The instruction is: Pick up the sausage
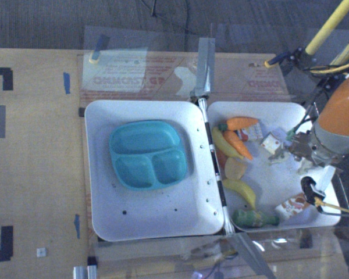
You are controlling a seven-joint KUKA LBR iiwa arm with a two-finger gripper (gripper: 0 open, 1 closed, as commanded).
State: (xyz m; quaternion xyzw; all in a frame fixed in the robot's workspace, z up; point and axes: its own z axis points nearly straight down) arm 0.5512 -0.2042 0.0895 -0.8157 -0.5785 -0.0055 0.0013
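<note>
What seems the sausage (220, 158) is seen just beside the banana (221, 142), not yet lifted. The gripper (295, 150) is placed well apart from the banana; the jaws' state cannot be told.

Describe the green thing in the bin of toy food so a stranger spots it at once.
Find the white bin on the view's right, crowded with toy food. Go to its near wall, lowest in the view, by the divider between bins. The green piece lies flat along it, next to a yellow banana, the only green item there.
</note>
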